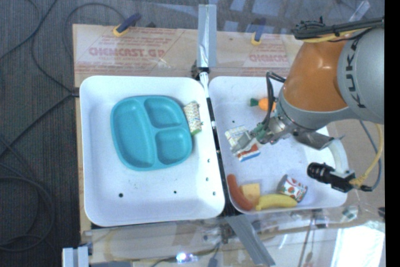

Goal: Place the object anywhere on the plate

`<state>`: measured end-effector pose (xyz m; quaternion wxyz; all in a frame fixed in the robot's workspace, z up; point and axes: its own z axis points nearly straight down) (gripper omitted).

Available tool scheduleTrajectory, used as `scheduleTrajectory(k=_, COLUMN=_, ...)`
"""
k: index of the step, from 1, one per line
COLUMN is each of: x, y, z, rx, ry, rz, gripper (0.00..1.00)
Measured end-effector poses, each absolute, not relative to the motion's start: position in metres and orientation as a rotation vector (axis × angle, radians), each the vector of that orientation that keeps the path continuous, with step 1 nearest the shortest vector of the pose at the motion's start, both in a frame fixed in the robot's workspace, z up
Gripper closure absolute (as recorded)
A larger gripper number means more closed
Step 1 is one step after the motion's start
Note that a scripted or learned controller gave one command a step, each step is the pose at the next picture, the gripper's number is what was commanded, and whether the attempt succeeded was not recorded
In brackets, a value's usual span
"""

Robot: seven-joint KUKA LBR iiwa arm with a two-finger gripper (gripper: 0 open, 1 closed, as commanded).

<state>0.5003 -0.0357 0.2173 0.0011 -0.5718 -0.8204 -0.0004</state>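
Grey arm is sitting low over the right bin (325,162), gripper (265,132) right at the edge of the small carton (242,143). You can't tell from this angle whether it's clenched on the carton or just touching it, so I'm not calling a grasp.

Carton is lying tilted on the bin floor near the divider between the bins, well apart from the blue plate (152,132) in the left bin (103,197).

Risks I'm seeing for you:
- Contact looks to be at one corner of the carton. If that's the grip, it's likely swinging or slipping out on lift.
- The path to the plate is crossing the raised bin walls at the divider. A low carry is probably clipping them and knocking the carton loose.
- A wrapped snack (192,116) is resting against the plate's right rim, right on the approach side. A short drop is landing on it or beside the plate, not on it.
- The plate is shallow with compartments; a tilted release near the rim could be sliding off.

Clutter at the bin's front (banana (275,201), small can (292,188), orange piece (265,103)) is clear of the gripper.
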Motion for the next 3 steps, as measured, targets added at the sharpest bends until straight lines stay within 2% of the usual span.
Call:
scheduleTrajectory(k=1, x=0.518, y=0.045, z=0.182, rx=-1.719, ry=-2.625, rz=0.005, gripper=1.0)
scheduleTrajectory(k=2, x=0.592, y=0.177, z=0.215, rx=-1.604, ry=-2.701, rz=0.004, gripper=1.0)
scheduleTrajectory(k=3, x=0.593, y=0.176, z=0.216, rx=-1.606, ry=-2.702, rz=0.006, gripper=0.0)
